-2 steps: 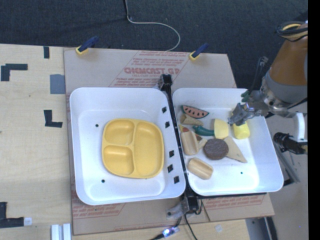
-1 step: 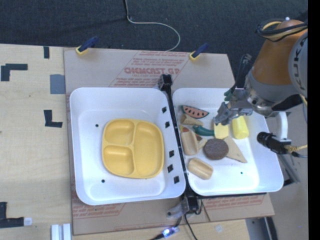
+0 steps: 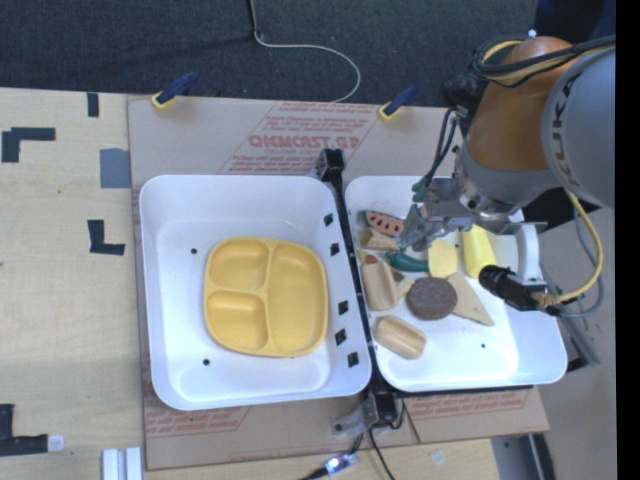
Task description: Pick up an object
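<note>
In the right bin (image 3: 540,363), nearest, lies a tan bread roll (image 3: 400,337), then a brown round disc (image 3: 432,298) and yellow blocks (image 3: 476,251). Above them the pincer (image 3: 418,230) hovers low; whether it grips anything cannot be told. A yellow divided tray (image 3: 267,296) fills the left bin (image 3: 165,268).

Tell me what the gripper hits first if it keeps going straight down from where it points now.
Probably the curved teal green piece lying just below the gripper in the right white bin; depth is unclear from this slanted view.
</note>
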Action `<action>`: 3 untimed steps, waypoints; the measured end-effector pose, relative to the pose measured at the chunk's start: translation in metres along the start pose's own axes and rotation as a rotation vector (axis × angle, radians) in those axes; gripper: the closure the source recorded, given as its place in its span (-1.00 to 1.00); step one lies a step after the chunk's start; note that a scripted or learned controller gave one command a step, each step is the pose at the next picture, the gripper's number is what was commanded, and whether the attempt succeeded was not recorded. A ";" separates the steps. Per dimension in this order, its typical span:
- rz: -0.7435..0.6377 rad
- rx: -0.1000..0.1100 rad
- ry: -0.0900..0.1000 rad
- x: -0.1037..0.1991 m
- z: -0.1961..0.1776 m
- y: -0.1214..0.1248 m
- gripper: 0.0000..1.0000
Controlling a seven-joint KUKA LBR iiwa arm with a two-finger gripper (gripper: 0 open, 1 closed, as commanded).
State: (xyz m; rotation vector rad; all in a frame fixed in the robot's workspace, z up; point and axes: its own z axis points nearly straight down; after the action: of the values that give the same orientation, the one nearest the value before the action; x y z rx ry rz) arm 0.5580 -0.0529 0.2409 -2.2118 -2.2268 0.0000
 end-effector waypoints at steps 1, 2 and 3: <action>0.002 0.002 -0.001 0.043 0.007 -0.015 1.00; 0.000 0.002 -0.001 0.092 0.006 -0.025 1.00; 0.004 0.003 -0.003 0.116 0.028 -0.027 1.00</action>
State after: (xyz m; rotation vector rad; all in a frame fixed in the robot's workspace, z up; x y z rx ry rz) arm 0.5299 0.0628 0.2136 -2.2163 -2.2223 0.0066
